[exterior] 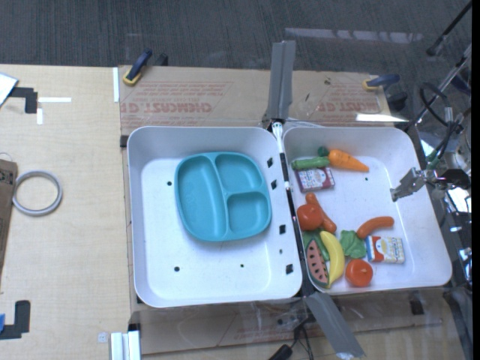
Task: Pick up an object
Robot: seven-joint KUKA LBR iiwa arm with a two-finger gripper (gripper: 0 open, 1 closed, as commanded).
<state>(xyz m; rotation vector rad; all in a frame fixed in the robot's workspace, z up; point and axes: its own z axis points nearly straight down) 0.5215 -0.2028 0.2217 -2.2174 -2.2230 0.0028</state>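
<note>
The right bin (379, 147) holds several toy foods. An orange carrot (347, 160) and a green vegetable (310, 162) lie at the back, with a dark pink packet (314, 178) just in front of them. A red pepper (310, 215), a banana (333, 253) and a watermelon slice (317, 263) sit along the left side. A sausage (374, 225), a green leafy piece (352, 244), a small carton (387, 250) and a red tomato (359, 273) lie toward the front right. My gripper (398, 191) hangs at the bin's right side, above bare floor, touching none of them.
The left bin (150, 223) bears a teal divided plate (223, 195). A roll of tape (34, 193) lies on the wooden bench at the far left. Cardboard (195, 100) lies behind the bins, with clamps at its corners. Cables and stands crowd the right edge.
</note>
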